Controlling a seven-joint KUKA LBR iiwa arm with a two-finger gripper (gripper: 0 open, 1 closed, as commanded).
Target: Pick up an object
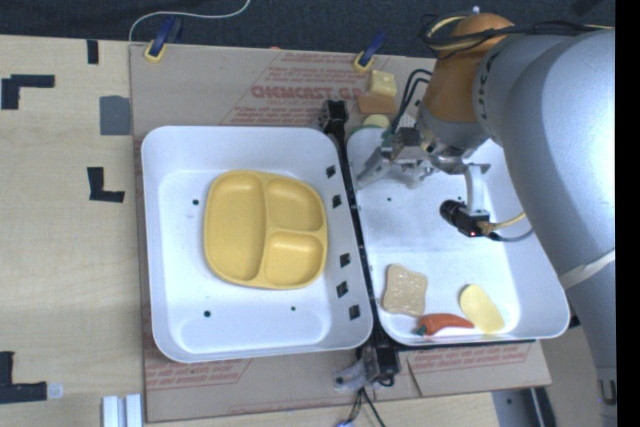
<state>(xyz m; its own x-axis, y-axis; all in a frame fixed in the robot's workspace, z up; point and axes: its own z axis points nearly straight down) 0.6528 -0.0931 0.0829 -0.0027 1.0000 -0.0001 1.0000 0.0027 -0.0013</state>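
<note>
While the grey arm (560,135) reaches in from the right, its gripper (400,160) sits low over the far left corner of the right bin (530,285); whether the pincer is wide, narrow or holding anything cannot be told. Near that bin's front edge lie a tan bread slice (405,290), a red-orange pepper (443,323) and a yellow piece (482,307). The left bin (170,315) holds a yellow divided plate (265,227).

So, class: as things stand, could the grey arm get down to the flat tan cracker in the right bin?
Probably yes: the tan cracker lies flat with bare floor above it, apart from the orange carrot-like piece.
</note>
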